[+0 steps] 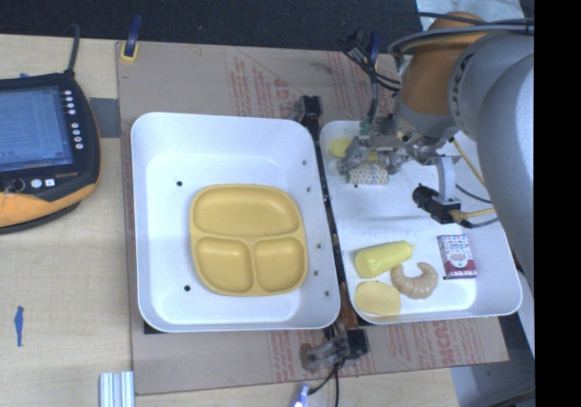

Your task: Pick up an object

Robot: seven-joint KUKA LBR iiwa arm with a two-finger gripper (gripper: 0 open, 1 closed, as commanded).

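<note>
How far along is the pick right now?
Done: the arm has reached into the right bin; the gripper sits low at its far end over a small speckled item. No lift is visible. The croissant and red packet lie untouched.

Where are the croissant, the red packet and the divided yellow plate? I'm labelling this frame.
croissant (415,280): camera view, middle of its curved body.
red packet (456,255): camera view, centre of its face.
divided yellow plate (247,238): camera view, central ridge between compartments.

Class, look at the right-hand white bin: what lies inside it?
In the right bin lie a yellow corn cob, a croissant, a pale yellow piece and a small red packet. The gripper and arm cover the far part.
</note>
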